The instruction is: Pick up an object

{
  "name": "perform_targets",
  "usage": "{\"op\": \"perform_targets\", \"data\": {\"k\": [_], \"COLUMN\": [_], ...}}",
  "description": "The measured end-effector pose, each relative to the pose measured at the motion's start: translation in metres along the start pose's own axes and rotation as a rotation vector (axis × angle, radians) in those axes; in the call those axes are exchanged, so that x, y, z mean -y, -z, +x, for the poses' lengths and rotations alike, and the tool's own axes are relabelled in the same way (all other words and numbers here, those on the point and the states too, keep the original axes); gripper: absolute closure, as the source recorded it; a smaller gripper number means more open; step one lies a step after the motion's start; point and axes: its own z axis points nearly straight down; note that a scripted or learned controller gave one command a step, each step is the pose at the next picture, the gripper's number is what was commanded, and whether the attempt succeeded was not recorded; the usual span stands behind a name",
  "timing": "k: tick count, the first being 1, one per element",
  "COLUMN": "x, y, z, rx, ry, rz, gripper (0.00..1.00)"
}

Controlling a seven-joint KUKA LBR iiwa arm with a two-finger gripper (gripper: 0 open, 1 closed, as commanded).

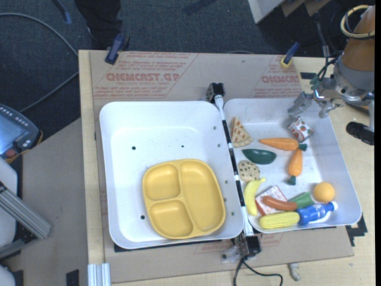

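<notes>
My gripper hangs over the far right corner of the right bin, its two fingers spread open with nothing between them. Just below and left of it lies a small red-and-white carton on the bin floor. Further objects in this bin: a pizza slice, a carrot, a second carrot, a dark green piece, a cookie, a banana, a sausage, a corn cob, a blue bottle and an orange.
The left bin holds a yellow divided plate at its near right. The arm's orange band rises at the right edge. A black clip sits where the bins meet at the back.
</notes>
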Motion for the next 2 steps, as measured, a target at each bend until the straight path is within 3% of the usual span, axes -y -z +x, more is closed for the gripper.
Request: {"op": "perform_targets", "data": {"k": [1, 2], "x": [0.007, 0.007], "y": [-0.063, -0.051], "z": [0.003, -0.003], "rx": [-0.016, -0.002], "ry": [0.003, 0.001], "rz": [0.011, 0.001], "gripper": [0.0, 1.0]}}
